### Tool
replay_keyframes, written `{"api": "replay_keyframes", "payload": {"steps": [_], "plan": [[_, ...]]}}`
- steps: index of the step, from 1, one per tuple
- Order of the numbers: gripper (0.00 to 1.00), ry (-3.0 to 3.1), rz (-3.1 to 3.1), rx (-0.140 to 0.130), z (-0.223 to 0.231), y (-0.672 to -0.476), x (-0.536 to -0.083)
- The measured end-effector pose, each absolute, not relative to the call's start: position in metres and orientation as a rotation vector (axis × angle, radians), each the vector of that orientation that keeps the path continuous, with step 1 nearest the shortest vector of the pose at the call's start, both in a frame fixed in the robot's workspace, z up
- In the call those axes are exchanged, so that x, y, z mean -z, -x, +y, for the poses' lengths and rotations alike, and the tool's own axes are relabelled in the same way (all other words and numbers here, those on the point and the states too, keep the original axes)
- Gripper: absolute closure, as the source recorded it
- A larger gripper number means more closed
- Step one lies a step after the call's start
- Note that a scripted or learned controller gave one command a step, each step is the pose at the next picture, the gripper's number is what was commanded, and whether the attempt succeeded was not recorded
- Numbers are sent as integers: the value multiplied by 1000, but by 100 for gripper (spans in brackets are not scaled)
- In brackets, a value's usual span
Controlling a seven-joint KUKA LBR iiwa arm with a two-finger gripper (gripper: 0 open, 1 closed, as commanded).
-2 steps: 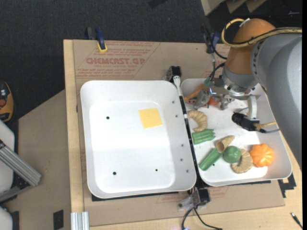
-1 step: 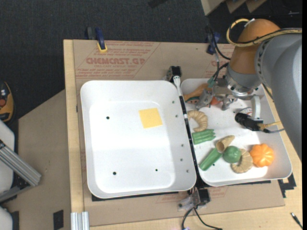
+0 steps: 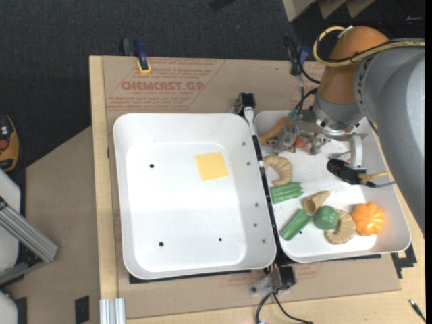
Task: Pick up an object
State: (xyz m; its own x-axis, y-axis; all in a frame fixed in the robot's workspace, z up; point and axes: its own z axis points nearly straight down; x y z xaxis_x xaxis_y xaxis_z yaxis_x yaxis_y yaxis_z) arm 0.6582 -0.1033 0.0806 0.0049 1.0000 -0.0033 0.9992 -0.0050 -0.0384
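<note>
Now reaches in from the right with the gripper [image 3: 302, 139], set low over the far left corner of the right bin [image 3: 399, 236]. Cannot tell the gripper's opening, nor any hold on a thing: too small and cluttered at that spot. Just left of the gripper, against the bin's wall, a small orange piece [image 3: 270, 136], touching it or nearly so; cannot tell which. Nearer the camera, beside the wall between the bins, a tan curved piece [image 3: 281, 169], then a green pea pod [image 3: 286, 192] just below it. Further toward the near edge, a long green vegetable [image 3: 294, 225] lying at a slant, a tan cone [image 3: 316, 201], a round green piece [image 3: 327, 217] and a tan ring-shaped bread [image 3: 341, 229], all bunched close together. Just right of the ring, touching it, an orange pumpkin [image 3: 368, 219]. Over in the left bin [image 3: 123, 181], well apart from the gripper, a flat yellow square [image 3: 211, 166] toward the far side. Under both bins, a brown board [image 3: 169, 79] with red lettering and a blue clamp [image 3: 141, 51] at its far edge.
</note>
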Motion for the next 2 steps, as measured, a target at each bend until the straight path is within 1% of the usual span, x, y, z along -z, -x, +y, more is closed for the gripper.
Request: {"api": "replay_keyframes", "payload": {"steps": [1, 2], "plan": [[0, 2212, -2197, -46, -99, -658, -81], [100, 2202, -2184, -64, -99, -654, -87]]}}
